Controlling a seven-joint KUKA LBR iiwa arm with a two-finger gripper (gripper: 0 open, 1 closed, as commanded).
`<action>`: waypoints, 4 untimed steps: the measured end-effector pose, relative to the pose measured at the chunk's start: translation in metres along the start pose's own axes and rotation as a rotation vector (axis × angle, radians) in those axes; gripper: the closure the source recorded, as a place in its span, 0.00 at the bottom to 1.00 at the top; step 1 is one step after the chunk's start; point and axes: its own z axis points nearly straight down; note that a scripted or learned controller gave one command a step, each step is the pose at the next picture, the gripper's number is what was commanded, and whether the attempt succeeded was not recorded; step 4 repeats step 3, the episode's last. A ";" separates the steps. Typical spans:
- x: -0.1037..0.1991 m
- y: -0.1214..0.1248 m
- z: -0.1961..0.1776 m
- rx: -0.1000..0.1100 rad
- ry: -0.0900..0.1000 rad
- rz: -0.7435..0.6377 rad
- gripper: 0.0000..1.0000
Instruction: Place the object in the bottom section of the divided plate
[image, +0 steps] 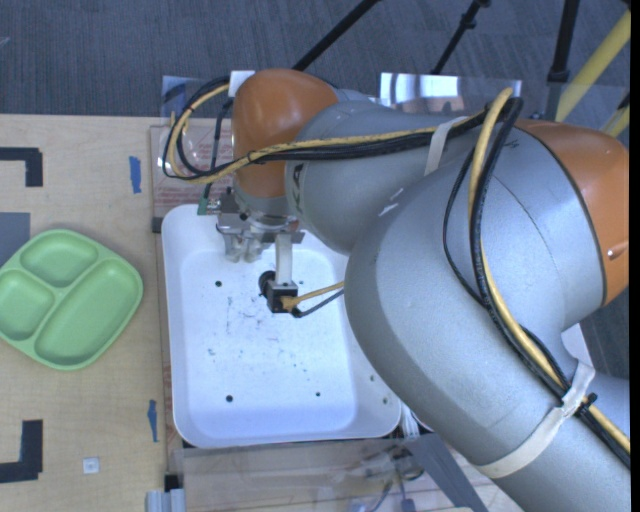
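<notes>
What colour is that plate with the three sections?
The plate is light green, clear in the camera view.

Light green divided plate (70, 300); white bin (200, 390) flecked with dark scuffs and dots; pale wood surface (80, 140) bearing black marks (24, 166) and blue tape (135, 173); grey arm (450, 300), orange-banded.

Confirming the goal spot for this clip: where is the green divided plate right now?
The green divided plate lies on the wooden bench at the camera view's far left, just left of the white bin; the end effector is over that bin.
</notes>
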 end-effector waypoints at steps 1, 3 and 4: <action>-0.035 -0.017 -0.001 0.003 0.002 -0.170 1.00; -0.003 -0.005 0.000 0.001 -0.001 0.149 1.00; -0.003 -0.005 0.000 0.001 -0.001 0.149 1.00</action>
